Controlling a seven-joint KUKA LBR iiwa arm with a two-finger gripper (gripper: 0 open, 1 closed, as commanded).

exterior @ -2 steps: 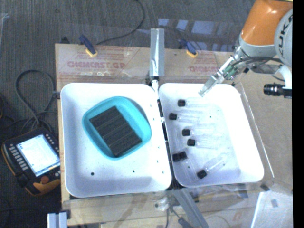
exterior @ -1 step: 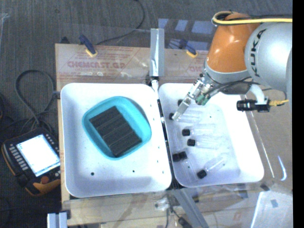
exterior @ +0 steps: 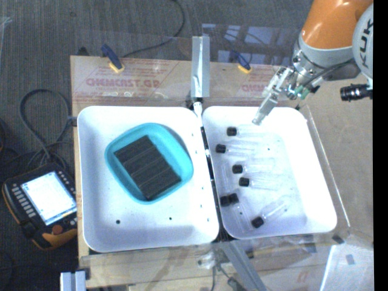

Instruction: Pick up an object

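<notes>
Vials point(exterior: 267, 177) with black caps are what the arm has to choose from, and they lie scattered in the right bin point(exterior: 315, 162), clear-bodied and hard to see against the white floor.

Starting at the left edge, a handheld control tablet point(exterior: 42, 202) sits on the floor beside the bench, its screen lit, with a dark cable looping behind it. Next comes the left bin point(exterior: 91, 223), which holds a blue tray point(exterior: 118, 150) with a black ribbed block point(exterior: 148, 167) lying in it at a slant. A metal upright point(exterior: 200, 65) stands at the back, at the seam between the two bins.

In the right bin the black caps form a loose line down its left half (about seven can be counted), from one near the far rim to one by the near edge. The gripper point(exterior: 259, 119) hangs over the far rim of this bin, its slim fingers close together and slanting down to the left, with nothing between them. The nearest cap point(exterior: 231, 131) lies just left of and below the fingertips, apart from them. Above, the orange band point(exterior: 333, 17) of the arm fills the upper right corner.
</notes>
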